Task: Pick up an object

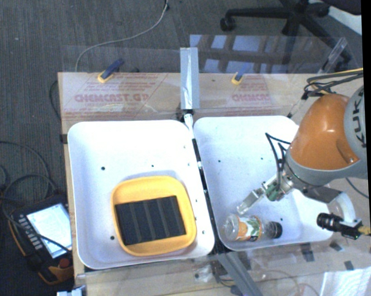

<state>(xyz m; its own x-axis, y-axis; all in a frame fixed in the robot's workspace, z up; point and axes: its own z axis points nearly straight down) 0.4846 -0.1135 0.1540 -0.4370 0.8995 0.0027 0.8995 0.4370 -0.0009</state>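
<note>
Bottle (250,228) lies on its side just below the pincer (248,203), at the front edge of the right bin (234,148), dark cap pointing right, clear end pointing left. Pincer hangs over it, nothing between its fingers; how far open they are, cannot tell, too small and slanted. Yellow tray (154,215) with dark slatted insert sits well to the pincer's left in the left bin (99,148). Risks, judged: bottle is round and can roll off under a closing grip; it sits close to the bin wall, so one finger may hit the rim; a descent off-centre toward the neck would likely slip.
</note>
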